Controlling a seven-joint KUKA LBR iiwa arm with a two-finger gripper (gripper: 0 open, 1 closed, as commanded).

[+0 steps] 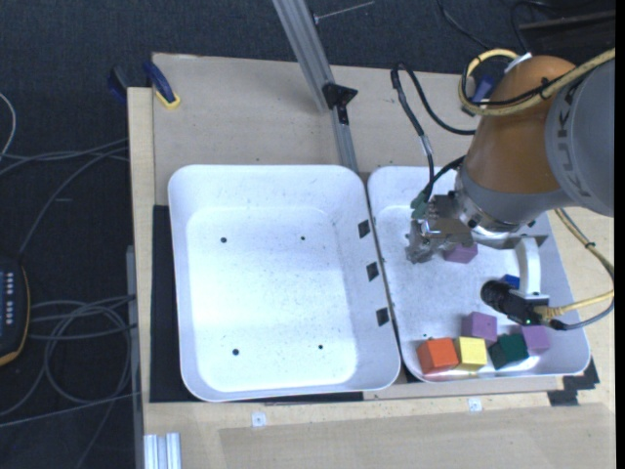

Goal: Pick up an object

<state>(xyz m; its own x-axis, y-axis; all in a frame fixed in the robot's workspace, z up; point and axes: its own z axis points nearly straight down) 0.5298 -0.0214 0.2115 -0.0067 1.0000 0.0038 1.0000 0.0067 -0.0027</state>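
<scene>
Pincer (424, 244): over the right bin (410, 191), grip state cannot be told
Purple block (460, 253): just right of the pincer, touching it or nearly

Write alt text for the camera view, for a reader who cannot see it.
A grey and orange arm reaches from the right into the right bin, its claw low beside a purple block. Orange, yellow, green and two more purple blocks cluster at that bin's near edge. The left bin sits alongside.
</scene>
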